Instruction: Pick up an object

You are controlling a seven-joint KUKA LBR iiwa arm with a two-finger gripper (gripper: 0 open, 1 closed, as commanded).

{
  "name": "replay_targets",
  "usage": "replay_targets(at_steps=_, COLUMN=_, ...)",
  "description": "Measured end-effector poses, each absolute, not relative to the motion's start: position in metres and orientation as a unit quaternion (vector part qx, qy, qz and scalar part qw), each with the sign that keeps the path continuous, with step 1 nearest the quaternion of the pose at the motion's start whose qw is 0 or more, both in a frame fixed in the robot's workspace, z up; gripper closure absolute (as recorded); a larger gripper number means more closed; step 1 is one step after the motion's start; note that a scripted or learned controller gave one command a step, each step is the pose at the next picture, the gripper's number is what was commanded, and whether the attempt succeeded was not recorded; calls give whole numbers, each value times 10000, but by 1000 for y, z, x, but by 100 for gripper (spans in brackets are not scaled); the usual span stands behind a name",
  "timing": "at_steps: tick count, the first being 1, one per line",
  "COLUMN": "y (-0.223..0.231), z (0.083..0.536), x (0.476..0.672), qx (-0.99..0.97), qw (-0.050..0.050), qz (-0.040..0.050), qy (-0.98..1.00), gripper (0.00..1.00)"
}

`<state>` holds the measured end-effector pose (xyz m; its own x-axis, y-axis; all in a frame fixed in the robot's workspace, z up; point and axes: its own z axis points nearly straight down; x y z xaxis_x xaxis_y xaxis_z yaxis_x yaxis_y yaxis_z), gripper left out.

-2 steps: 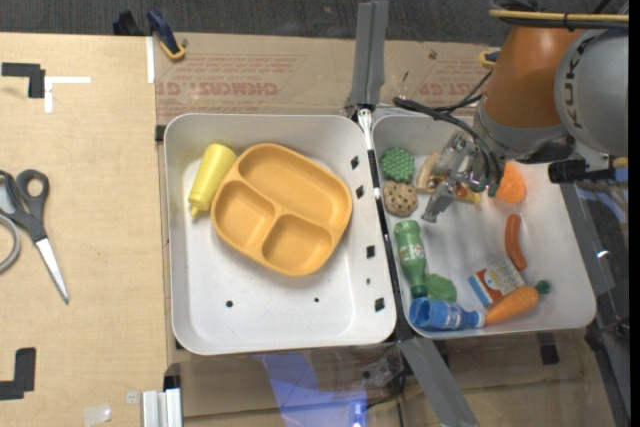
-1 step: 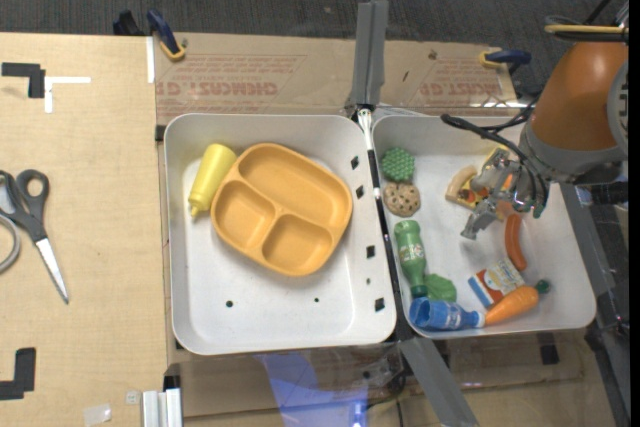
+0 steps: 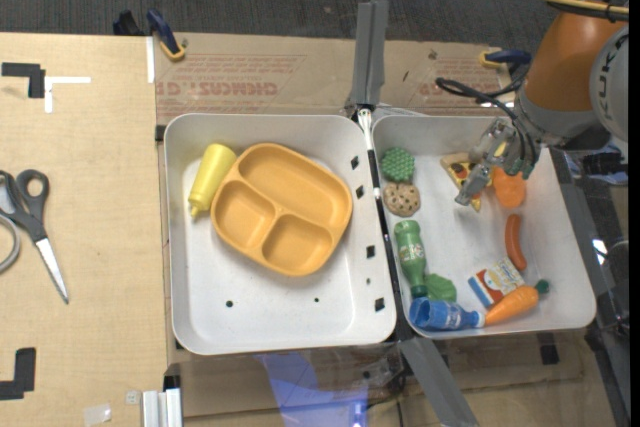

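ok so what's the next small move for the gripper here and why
Probably a short drop straight down, then close. The gripper hangs in the right bin over the pizza slice, with an orange piece right beside it. Nothing shows between its fingers, so no grasp is evident yet. The sausage lies apart, nearer the front, so it shouldn't interfere.

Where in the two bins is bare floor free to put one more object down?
The left bin has a wide bare strip along its near side, below the yellow divided plate. In the right bin, a bare patch lies between the green bottle and the sausage. Its near edge is crowded: blue bottle, carton, carrot.
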<state>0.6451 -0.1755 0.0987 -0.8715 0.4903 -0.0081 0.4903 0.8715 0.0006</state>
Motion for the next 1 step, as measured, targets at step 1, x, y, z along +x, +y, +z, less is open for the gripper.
replay_targets(at_steps=1, y=-176, z=112, x=649, qx=2520, qw=124, qz=-15, qy=9677, gripper=100)
